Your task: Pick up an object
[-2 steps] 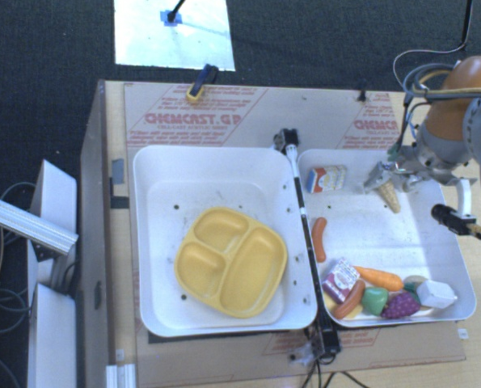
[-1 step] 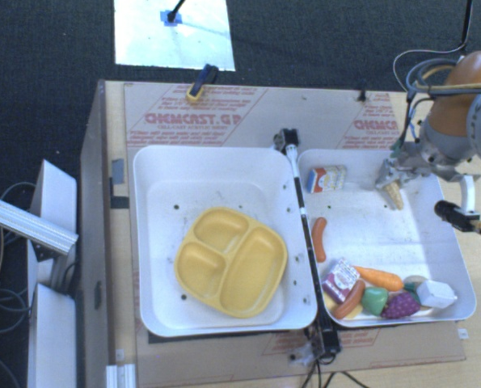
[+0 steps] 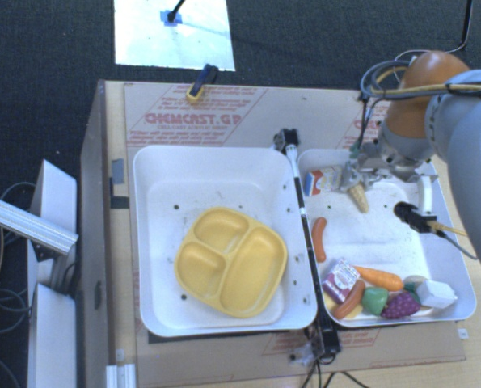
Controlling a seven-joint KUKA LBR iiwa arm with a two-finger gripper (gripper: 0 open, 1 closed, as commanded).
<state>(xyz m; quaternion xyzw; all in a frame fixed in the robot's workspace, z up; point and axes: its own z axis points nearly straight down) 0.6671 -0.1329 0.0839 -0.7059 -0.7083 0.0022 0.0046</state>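
Toy food (image 3: pixel 377 291) below gripper (image 3: pixel 355 178)

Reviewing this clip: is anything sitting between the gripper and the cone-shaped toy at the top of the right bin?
Nothing visible does. The gripper is right at the cone-shaped toy in the right bin, with bare bin floor around it. The red-and-white carton lies just to its left, and the sausage sits lower down, both clear of the approach.

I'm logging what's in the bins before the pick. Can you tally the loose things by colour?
Yellow: 1, the divided plate
Orange or red: 3, the sausage, carrot, second sausage
Green: 1, the pepper
Purple: 1, the grapes
White: 1, the block
Pink: 1, the packet
Tan: 1, the cone
Total: 9
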